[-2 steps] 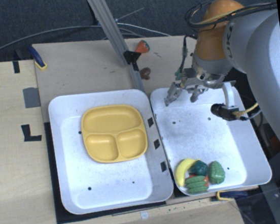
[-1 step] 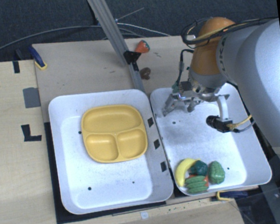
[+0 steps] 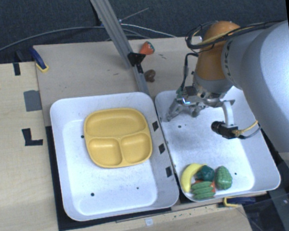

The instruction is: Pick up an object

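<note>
Hovering over the far end of the right bin (image 3: pixel 243 147), the pincer (image 3: pixel 185 108) has its fingers spread with nothing between them, while the toy food pile (image 3: pixel 205 179) lies well apart at the bin's near corner.

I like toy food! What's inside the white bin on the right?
In the right bin, a banana and green toy vegetables piled in its near corner. The arm covers its far edge.
</note>
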